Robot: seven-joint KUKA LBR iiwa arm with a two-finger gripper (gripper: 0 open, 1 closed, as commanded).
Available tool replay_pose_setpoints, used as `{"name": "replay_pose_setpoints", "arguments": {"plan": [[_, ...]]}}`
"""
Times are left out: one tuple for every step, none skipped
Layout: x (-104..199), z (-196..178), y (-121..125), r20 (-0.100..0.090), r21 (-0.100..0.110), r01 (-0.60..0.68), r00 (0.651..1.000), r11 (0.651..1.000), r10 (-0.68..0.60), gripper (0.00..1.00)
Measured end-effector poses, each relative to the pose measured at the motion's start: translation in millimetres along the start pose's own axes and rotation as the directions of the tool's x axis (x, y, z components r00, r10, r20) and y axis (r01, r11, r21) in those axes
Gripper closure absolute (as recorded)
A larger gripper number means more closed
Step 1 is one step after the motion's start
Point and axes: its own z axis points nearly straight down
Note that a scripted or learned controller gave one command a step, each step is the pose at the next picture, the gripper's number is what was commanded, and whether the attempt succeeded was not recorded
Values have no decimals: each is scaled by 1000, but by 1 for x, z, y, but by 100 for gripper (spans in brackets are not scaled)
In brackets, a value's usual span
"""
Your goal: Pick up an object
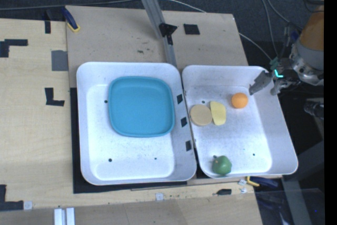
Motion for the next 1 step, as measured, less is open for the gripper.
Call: {"name": "replay_pose_setpoints", "arguments": {"plan": [[0,0,0,0,0,0,1000,1000,0,0]]}}
